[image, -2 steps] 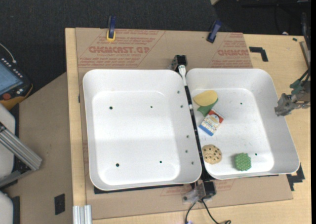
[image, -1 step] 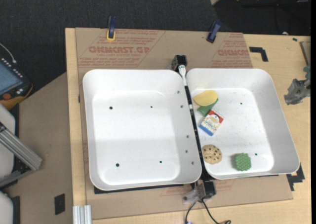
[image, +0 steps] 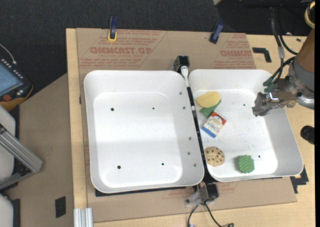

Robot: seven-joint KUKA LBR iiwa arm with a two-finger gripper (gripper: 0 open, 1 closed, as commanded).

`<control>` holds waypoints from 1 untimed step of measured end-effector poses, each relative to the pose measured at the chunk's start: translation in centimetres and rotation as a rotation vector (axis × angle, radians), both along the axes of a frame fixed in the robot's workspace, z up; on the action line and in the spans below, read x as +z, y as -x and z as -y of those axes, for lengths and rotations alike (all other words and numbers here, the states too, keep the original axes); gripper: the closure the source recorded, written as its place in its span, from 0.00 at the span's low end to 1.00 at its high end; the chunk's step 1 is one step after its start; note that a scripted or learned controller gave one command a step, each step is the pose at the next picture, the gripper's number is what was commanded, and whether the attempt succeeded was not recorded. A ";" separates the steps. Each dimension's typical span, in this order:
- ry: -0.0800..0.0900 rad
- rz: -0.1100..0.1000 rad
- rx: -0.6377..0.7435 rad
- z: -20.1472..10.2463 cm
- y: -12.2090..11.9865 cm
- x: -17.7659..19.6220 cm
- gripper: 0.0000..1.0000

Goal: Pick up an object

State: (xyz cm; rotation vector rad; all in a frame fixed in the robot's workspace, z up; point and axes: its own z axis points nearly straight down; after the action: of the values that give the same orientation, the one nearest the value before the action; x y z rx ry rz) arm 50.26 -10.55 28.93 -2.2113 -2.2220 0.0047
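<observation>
- Objects for picking all sit in my right-hand bin [image: 280, 136]: a yellow piece [image: 208, 99] by the divider, a small red-and-white carton [image: 214, 124] just below it, a cookie [image: 214, 156] and a green knobbly piece [image: 245, 163] along the near edge.
- My end effector [image: 262, 105] hangs over the far right side of that bin, well apart from every item; from this slanted view I cannot tell whether it is apart or together, and nothing shows in it.
- Risk one, as I judge it: the yellow piece and carton lie close together, near the bin wall, so a descent there could nudge one while reaching for the other, or catch the divider.
- Risk two: the cookie lies flat and looks thin, so a grasp may slide off it.
- Left bin [image: 135, 131] offers nothing to aim at; any drift that way wastes the try.
</observation>
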 end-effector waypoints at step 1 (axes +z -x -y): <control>0.001 0.017 0.004 -6.9 0.8 7.9 1.00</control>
State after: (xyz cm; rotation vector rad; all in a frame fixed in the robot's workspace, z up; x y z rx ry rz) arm 49.46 -3.63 36.79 -2.2156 -2.2359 -0.0129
